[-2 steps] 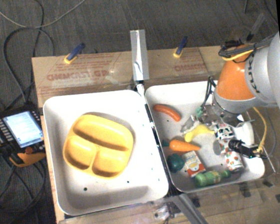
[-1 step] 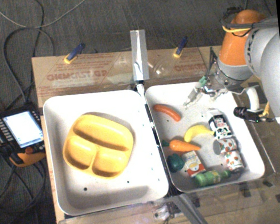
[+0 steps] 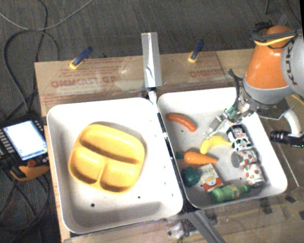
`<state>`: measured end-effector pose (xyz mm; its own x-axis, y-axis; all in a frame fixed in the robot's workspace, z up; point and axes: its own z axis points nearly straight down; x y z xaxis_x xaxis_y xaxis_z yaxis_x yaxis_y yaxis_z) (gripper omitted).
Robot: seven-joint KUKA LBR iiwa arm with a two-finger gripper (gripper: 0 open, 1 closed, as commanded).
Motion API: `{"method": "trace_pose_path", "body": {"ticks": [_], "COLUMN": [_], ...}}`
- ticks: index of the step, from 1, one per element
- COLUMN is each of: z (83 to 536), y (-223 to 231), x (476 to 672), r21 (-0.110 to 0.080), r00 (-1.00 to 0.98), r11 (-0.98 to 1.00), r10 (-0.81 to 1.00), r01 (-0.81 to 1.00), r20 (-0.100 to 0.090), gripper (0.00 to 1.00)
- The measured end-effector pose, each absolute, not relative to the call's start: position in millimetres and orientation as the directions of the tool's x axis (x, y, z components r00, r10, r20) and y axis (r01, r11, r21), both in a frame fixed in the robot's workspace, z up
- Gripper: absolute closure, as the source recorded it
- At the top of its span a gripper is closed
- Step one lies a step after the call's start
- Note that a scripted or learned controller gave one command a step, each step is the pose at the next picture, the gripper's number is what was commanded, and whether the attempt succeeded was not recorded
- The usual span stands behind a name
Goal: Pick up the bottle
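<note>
Yellow divided tray (image 3: 107,157) fills the left bin (image 3: 62,172). In the right bin (image 3: 276,183), the green bottle (image 3: 229,193) lies at the near edge. The gripper (image 3: 225,116) hovers above the banana (image 3: 214,144), fingers spread, empty. Still approaching, I judge; it must next travel down-frame to the bottle.

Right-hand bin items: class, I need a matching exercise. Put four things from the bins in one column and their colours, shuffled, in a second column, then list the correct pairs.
Things:
1. bottle
2. carrot
3. sausage
4. divided plate

Colours:
A. yellow
B. red-orange
C. green
D. orange

Pairs: 1-C, 2-D, 3-B, 4-A
</note>
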<state>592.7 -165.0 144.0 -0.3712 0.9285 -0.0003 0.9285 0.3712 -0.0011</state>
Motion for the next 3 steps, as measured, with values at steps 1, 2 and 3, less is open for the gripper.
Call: {"method": "trace_pose_path", "body": {"ticks": [1, 2, 3], "z": [90, 153, 94], "y": [-115, -135, -108], "x": [504.7, 541.0, 503.4], "r21": [0.009, 0.001, 0.016], "r00": [-0.361, -0.48, -0.567], "r11": [0.361, 0.48, 0.567], "r10": [0.933, 0.877, 0.824], "r01": [0.933, 0.877, 0.823], "r20": [-0.011, 0.002, -0.014], "gripper": [0.0, 0.0, 0.0]}}
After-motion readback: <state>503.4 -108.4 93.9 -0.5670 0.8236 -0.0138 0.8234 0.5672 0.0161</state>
